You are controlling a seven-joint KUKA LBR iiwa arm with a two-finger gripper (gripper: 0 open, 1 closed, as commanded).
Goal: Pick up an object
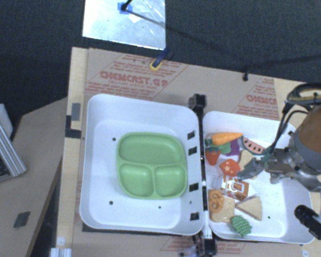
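On the counter [127, 69], the left bin [98, 147] carries a green divided plate [147, 165], and the right bin [287, 226] crowds the toy food together. The arm [320, 137] has the gripper [246, 170] low over the red star block [229, 167] and orange-framed card [235, 188], nothing lifted. Whether the jaws stand wide or narrow I cannot tell; carrot [227, 138], melon slice [253, 145], pretzel [216, 200], bread wedge [250, 207] and green piece [241, 224] hem in any pick.

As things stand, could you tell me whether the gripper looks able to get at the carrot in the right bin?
Probably yes. The gripper hovers in the same bin just below the carrot, which lies on top of the pile near the far wall with nothing over it.
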